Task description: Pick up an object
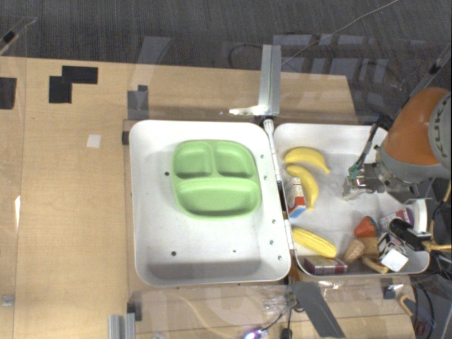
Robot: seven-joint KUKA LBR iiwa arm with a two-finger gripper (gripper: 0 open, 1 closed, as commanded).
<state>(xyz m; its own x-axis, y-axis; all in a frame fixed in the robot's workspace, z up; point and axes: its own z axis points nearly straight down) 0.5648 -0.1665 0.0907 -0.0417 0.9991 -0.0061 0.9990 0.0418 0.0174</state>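
A grey robot arm [417, 147] with an orange band reaches in from the right over a wooden tabletop [63, 210] carrying two shallow white bins side by side. Its end effector [359, 180] hangs over the middle of the right bin [339, 134], above bare white floor, with nothing visible between its fingers (whether they are open or closed cannot be told from this angle).

Two bananas [308, 157] lie near the bin's upper left, one just below the other. A small carton with red and blue markings [296, 196] sits beside the lower banana, against the divider. An ear of corn [314, 242] lies slantwise toward the bottom. Along the lower edge sit a dark bar [326, 266], a tan cone-shaped piece [355, 248] and a red piece [366, 227], close together.

In the left bin [152, 260], a green divided plate [215, 177] rests near the centre.
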